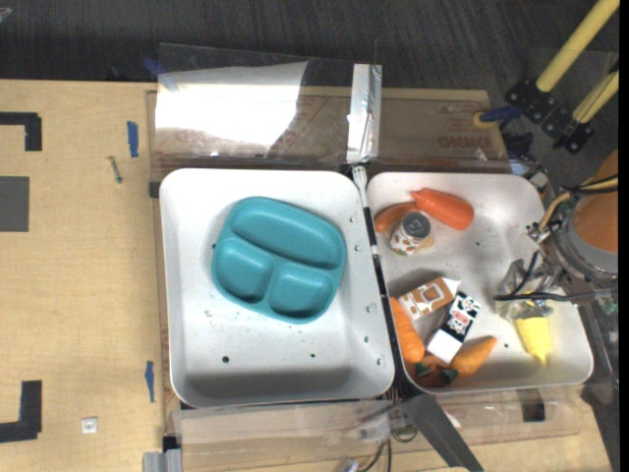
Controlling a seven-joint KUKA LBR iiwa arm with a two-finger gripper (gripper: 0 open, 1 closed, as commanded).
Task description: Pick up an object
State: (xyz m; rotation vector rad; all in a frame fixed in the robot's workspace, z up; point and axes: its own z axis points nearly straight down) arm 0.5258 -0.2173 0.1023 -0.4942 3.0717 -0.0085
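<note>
My gripper hovering over the right bin, beside a yellow object, my grip's state impossible to tell

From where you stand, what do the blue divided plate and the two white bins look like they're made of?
The blue divided plate looks like moulded plastic, matte: one even teal colour, soft rounded edges, three pressed compartments. The left white bin and the right white bin seem plastic too, slightly glossy, with rounded corners and faint sheen; painted metal can't be ruled out.

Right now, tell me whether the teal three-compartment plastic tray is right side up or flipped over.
Right side up. The teal three-compartment plastic tray lies in the left white bin with its three hollows facing upward, and nothing in them.
</note>
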